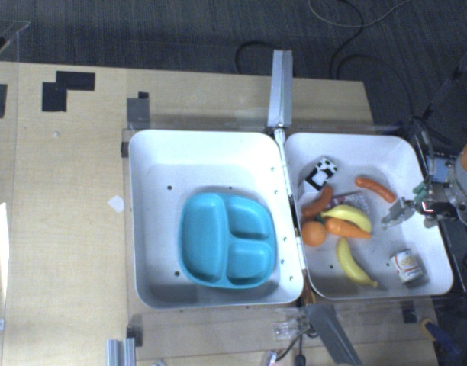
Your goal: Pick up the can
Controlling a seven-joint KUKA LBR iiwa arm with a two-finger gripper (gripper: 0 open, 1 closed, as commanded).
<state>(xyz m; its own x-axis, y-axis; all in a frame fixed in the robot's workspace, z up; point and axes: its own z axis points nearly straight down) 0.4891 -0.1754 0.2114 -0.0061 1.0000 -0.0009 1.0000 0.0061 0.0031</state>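
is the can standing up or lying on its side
Lying on its side: the can rests in the right bin with its round end facing the camera.

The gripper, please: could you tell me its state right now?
Gripper: over the right bin, nothing between its fingers; open or shut cannot be told. The can lies apart, nearer the bin's front.
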